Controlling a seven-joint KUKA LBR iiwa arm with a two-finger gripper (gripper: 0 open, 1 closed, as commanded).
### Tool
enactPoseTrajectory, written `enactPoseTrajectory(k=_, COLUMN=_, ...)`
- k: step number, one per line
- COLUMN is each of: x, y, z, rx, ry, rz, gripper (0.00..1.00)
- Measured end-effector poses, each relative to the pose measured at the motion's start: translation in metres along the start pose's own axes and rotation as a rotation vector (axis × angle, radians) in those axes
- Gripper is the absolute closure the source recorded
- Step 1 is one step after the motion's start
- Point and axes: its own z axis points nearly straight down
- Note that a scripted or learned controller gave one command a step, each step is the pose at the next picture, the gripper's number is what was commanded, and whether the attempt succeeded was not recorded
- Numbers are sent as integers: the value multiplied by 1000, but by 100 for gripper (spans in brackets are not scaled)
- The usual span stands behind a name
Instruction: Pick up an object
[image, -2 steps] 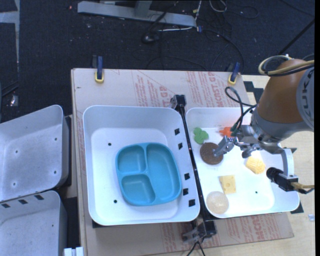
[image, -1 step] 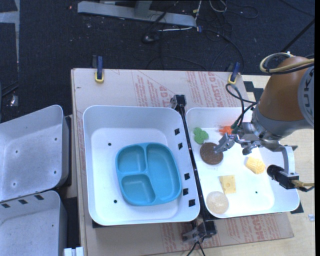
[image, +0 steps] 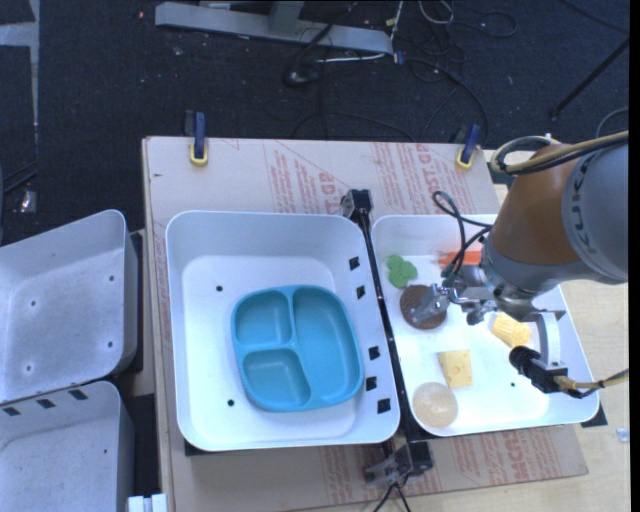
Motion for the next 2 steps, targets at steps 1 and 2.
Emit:
enactPoseTrajectory(k=1, x=1, y=-1, z=51, rx=1, ry=0, rz=0, gripper=0)
enactPoseTrajectory(k=2, x=1, y=0, z=38, rx=-4, ry=0, rz=2, gripper=100)
